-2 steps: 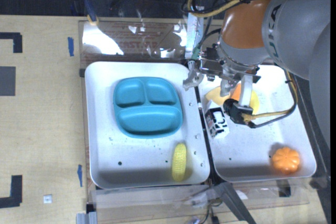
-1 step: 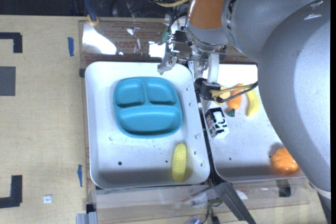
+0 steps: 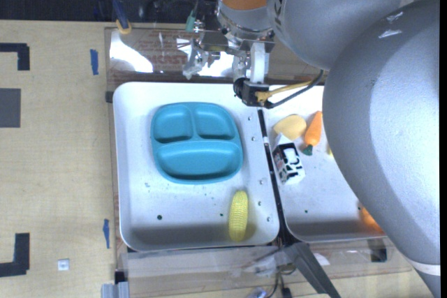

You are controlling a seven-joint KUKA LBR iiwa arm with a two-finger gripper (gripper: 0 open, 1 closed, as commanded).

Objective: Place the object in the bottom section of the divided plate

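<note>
Yellow toy corn cob (image 3: 239, 215) lies just below the blue divided plastic plate (image 3: 198, 139), not touching it, its long axis pointing toward the plate. To the plate's right, a black-and-white box (image 3: 289, 162) bears unreadable lettering. The metal gripper (image 3: 216, 61) hangs beyond the plate's top edge; I cannot tell whether it is spread or closed.

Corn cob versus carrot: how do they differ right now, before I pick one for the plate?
Colour: the corn cob is yellow, the carrot orange. Place: the corn cob lies in the plate's bin, just below the blue plate; the carrot lies in the other bin, beside a pale yellow item. Shape: the corn cob is blunt-ended, the carrot tapers. Both are elongated and lie outside the plate.
</note>
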